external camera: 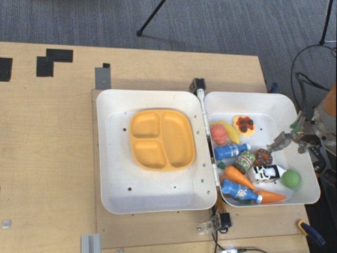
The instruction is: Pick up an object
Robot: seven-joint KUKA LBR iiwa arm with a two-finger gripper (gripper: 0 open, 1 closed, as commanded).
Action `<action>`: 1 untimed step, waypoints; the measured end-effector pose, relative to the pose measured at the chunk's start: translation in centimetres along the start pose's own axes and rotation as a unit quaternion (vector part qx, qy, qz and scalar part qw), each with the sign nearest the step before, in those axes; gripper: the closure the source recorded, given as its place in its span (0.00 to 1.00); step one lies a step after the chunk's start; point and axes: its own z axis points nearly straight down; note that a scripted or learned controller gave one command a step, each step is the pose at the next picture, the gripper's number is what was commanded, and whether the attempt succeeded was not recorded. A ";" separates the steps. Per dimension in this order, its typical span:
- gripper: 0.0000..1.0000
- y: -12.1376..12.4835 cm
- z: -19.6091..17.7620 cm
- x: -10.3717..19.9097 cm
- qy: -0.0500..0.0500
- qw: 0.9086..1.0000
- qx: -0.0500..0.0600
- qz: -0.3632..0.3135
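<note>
The right bin holds a heap of small toys. Among them are a pink ball, a yellow banana, a round red-and-yellow tart, a blue bottle, a green can, a brown piece, a black-and-white item, a green ball, two orange carrots and a second blue bottle. My gripper hangs over the bin's right side, just above and right of the brown piece, with nothing visibly held.
The left bin carries a yellow divided plate. A metal clamp sits at the back between the bins. Black cables loop off the bench's right edge. Black tape marks lie at the bench's far left.
</note>
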 end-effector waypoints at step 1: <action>0.00 5.5 10.7 4.9 -0.003 0.998 -0.011 -0.055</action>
